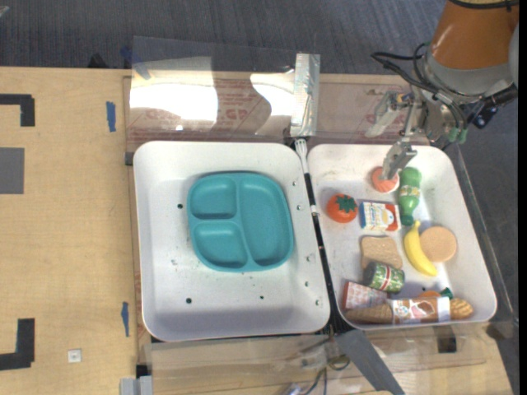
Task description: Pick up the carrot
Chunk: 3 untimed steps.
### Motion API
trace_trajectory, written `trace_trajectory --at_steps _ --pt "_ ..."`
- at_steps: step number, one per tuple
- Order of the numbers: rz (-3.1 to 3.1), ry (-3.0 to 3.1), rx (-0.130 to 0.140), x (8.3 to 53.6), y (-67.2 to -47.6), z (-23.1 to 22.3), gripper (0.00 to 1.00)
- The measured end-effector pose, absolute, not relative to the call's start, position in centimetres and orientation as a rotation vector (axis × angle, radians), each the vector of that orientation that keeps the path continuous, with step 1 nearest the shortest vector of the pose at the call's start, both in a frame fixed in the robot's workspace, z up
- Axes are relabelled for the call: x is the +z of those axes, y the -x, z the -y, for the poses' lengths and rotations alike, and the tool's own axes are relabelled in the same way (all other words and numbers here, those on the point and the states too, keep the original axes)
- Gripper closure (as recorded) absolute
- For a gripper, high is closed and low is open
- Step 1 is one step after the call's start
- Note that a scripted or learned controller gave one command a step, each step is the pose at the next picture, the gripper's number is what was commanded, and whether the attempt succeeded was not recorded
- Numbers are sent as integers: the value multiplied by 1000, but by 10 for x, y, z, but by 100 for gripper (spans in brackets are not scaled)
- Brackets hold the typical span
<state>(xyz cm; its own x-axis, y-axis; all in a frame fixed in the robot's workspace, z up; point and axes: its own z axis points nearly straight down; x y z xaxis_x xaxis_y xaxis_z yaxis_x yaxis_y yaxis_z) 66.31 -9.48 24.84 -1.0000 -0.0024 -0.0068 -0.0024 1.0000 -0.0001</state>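
End effector (401,161) low over the back of the right bin (473,245); carrot (384,179) right under it.

From my seat I see the arm (473,31) reach in from the right, its grey fingers pointing down at the orange carrot near the bin's far wall. The finger tips overlap the carrot's top edge, but I cannot tell how far apart they stand or whether they grip anything. Just right of the carrot lies a green vegetable (408,189). In front of it sit a tomato (342,208) and a small carton (379,216). Nearer me: banana (418,252), round bun (439,243), bread slice (380,251), green can (384,277), bottle (420,308) along the front wall. The left bin (156,245) holds a teal divided plate (241,220). Both bins rest on the tabletop (58,220).
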Motion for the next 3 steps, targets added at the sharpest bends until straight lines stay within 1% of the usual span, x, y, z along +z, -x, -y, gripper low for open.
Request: trace_trajectory --at_steps 1,2,3 --pt "-3139 143 5 183 -610 29 0" --pt "-3098 517 1 141 -529 93 0" --pt "-3129 72 -5 95 -514 101 0"
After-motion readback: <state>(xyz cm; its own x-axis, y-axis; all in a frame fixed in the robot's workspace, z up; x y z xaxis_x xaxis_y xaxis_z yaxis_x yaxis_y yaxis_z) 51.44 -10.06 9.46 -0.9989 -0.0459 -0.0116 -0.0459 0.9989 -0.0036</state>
